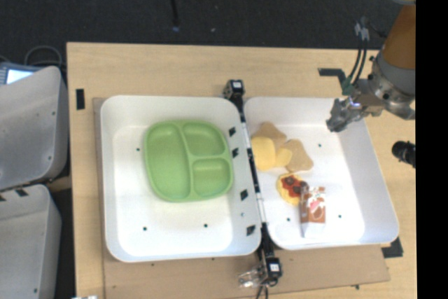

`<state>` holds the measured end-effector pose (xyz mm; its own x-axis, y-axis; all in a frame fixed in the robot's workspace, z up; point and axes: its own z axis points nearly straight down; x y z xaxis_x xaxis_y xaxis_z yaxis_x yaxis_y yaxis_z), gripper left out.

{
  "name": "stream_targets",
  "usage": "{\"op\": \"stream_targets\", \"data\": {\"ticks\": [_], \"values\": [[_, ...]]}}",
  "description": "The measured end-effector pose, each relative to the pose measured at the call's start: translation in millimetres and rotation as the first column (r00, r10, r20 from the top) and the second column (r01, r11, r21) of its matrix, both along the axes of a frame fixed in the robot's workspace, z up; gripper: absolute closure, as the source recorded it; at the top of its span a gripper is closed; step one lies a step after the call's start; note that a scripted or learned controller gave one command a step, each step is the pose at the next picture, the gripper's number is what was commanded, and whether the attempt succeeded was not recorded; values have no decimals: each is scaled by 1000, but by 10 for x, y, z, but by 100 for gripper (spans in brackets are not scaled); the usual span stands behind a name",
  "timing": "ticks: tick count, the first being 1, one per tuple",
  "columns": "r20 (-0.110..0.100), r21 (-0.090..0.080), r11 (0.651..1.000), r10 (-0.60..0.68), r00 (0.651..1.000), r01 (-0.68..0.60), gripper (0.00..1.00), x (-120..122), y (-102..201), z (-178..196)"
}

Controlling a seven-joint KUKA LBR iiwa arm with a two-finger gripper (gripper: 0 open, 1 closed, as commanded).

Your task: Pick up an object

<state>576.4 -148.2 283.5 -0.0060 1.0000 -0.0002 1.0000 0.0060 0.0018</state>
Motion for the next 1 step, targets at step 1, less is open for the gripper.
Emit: {"op": "stream_targets", "data": {"ticks": [1], "values": [[0,1,1000,1,1000,-1,100,41,492,33]]}}
